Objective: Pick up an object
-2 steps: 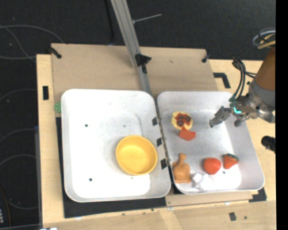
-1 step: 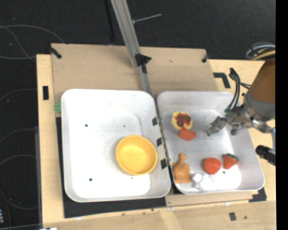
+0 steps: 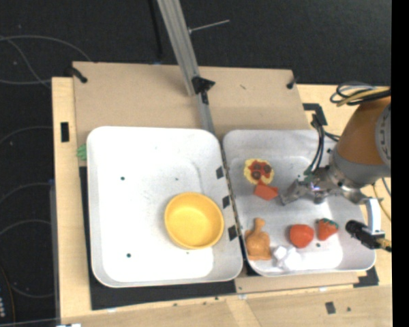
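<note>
A wooden bench (image 3: 157,94) carries 2 shallow white bins side by side, seen from above at a slant. The left bin (image 3: 136,162) is a smooth rounded rectangle of white plastic, lightly scuffed. In its near right part sits a round yellow bowl (image 3: 193,220), glossy and open side up, close to the wall shared with the other bin. A slim grey metal post (image 3: 180,43) rises from the far side of the bench, above the seam between the bins.

The right bin (image 3: 273,148) holds several small toy foods. Near its left wall at the near side stands a tan, pear-shaped piece (image 3: 258,239). Farther back lies a small yellow disc with red and dark spots, like a toy pizza (image 3: 258,172), and just beside it on the near side a small orange-red block (image 3: 266,192). Toward the near edge lie a crumpled white lump (image 3: 283,256), a round red tomato-like piece (image 3: 300,235), and right of it a red strawberry with a green top (image 3: 326,229).

The gripper (image 3: 291,193) reaches in from the right, low over the bin, its dark tip just right of the orange-red block; whether it touches the block cannot be told. Whether it is clenched or released cannot be told either. Behind it the arm (image 3: 361,145) shows a grey body and an orange band.
</note>
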`<state>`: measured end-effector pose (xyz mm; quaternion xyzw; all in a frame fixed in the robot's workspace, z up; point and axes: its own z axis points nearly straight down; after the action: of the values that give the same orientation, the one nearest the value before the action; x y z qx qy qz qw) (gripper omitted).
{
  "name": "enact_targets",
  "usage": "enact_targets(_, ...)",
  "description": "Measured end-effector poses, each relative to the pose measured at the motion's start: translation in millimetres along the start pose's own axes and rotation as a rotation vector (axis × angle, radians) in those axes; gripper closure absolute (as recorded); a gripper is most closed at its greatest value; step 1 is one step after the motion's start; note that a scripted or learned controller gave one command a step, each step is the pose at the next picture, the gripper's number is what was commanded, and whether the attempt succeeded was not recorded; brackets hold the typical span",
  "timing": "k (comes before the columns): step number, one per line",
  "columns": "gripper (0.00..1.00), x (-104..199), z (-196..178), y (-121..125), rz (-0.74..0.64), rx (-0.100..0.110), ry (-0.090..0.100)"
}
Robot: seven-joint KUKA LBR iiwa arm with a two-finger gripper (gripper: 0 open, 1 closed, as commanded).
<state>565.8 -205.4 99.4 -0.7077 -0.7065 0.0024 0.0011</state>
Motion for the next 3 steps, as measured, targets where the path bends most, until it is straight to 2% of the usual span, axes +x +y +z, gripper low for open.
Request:
enact_targets(1, 0.00, -1, -2, 0, 0.001, -0.005, 0.000)
enact_targets(2, 1.00, -1, -13, 1, 0.005, -0.008, 0.001)
enact_targets(3, 1.00, -6, -75, -3, 0.005, -0.013, -0.001)
